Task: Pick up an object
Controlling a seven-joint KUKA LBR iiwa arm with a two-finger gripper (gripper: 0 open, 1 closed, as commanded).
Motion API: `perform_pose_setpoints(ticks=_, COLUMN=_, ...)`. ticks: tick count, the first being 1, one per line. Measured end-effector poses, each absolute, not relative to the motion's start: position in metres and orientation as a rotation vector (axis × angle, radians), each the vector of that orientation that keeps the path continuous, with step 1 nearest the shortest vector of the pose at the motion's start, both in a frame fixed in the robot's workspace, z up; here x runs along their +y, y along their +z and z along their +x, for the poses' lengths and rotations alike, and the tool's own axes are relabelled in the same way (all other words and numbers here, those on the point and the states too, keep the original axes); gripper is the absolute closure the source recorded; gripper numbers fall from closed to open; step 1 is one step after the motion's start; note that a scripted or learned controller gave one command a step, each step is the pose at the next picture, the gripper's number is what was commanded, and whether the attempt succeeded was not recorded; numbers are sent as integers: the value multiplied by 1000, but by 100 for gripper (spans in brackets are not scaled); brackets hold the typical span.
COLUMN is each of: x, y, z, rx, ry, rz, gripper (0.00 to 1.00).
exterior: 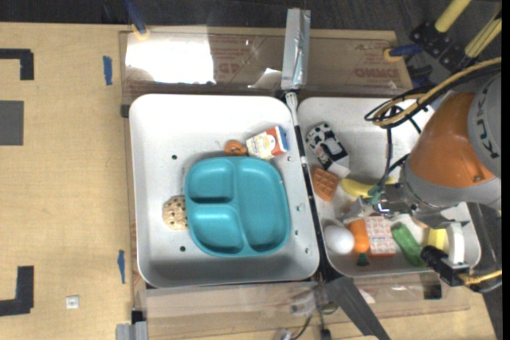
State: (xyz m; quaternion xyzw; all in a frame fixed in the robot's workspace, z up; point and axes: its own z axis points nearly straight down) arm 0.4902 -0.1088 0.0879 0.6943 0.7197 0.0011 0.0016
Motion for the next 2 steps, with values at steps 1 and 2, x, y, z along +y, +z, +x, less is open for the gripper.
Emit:
perform_pose_setpoints(ticks=1, x=-109, y=97, z=491, rx=2256, ry=5, rz=2179, gripper=100)
perform_pose_setpoints(ticks=2, x=-51, y=192, z=536, rx=2304, ry=11, rz=2129, gripper=100)
